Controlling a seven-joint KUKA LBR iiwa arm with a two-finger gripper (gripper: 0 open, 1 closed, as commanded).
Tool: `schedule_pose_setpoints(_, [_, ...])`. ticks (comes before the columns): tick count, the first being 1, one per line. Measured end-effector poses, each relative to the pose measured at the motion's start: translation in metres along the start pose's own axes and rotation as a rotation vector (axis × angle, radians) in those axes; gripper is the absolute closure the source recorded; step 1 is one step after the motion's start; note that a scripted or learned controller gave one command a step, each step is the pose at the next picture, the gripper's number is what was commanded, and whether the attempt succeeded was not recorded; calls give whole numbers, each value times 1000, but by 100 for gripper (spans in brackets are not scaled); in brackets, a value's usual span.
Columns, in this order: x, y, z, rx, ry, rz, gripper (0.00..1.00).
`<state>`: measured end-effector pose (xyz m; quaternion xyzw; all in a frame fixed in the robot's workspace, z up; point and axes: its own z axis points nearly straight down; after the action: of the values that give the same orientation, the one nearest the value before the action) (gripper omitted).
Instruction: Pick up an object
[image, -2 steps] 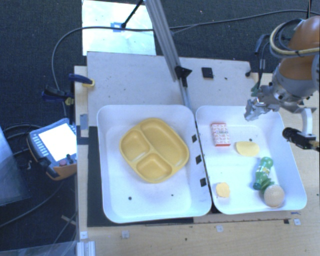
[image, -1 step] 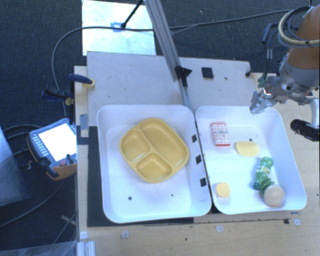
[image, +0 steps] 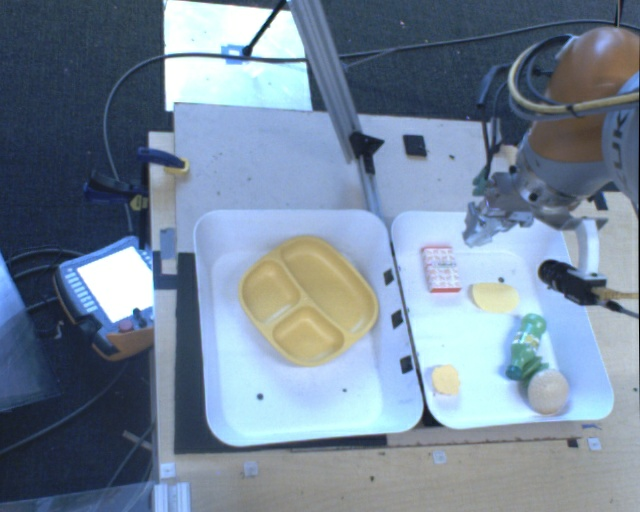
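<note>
Nothing lifted yet: yellow tray (image: 308, 298) fills left bin (image: 225, 400), while in right bin (image: 590, 400) gripper (image: 484, 226) hangs over far edge, jaw state unclear, above red-white packet (image: 440, 269), all still to do.

bench (image: 270, 160): pale board | on it: left white bin (image: 215, 400), right white bin (image: 590, 370), side by side, touching

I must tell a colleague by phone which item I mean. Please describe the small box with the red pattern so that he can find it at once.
Look at the right bin of the two white bins. The small box lies flat near that bin's upper left corner, left of the pale yellow oval piece. It is the one rectangular thing there, white with red marks; its neighbours are rounded and yellow, green or tan.
</note>
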<state>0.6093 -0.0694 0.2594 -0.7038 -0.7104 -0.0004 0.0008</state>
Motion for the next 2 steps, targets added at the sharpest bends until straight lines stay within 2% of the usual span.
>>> schedule_pose_setpoints(1, [55, -12, -1, -1, 1, -1, 100])
schedule_pose_setpoints(2, [99, -19, 19, 0, 0, 0, 100])
